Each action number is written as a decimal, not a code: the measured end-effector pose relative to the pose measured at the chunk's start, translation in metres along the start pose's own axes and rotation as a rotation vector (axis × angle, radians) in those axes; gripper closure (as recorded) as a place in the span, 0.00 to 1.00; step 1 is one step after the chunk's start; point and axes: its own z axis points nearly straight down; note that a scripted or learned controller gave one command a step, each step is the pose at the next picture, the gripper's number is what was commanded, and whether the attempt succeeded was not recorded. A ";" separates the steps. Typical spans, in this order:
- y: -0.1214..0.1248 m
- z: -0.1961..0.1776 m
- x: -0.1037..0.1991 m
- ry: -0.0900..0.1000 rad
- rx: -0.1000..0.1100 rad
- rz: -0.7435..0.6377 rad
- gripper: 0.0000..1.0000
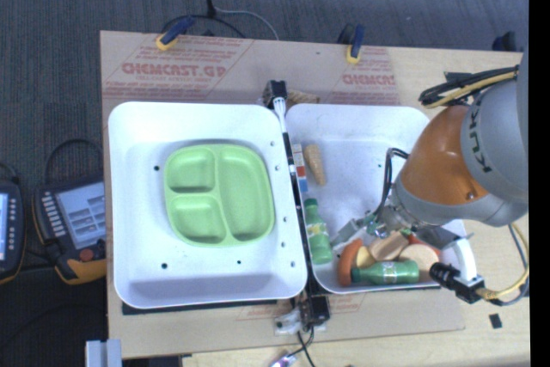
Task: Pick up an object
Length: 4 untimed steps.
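The hand (378, 228), its state impossible to tell, hung just above the green bottle (385, 272), which lay lengthwise left-to-right.

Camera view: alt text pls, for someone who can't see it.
The grey-and-orange arm reaches from the right into the right white bin, its end effector low over a pile of toy food, including a green bottle. The left white bin holds a green divided plate.

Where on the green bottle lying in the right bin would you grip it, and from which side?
Grip the green bottle across its middle, coming straight down from above. It lies on its side along the bin's near wall, so the fingers should straddle its narrow width; crowded neighbours make this uncertain.
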 end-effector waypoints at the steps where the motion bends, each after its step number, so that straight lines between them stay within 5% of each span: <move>1: 0.004 0.001 0.007 0.008 -0.005 0.109 0.00; 2: 0.004 0.001 0.009 0.009 -0.004 -0.254 0.00; 3: 0.005 0.001 0.009 0.015 -0.005 -0.009 0.00; 4: 0.005 -0.009 0.008 0.012 -0.007 -0.007 1.00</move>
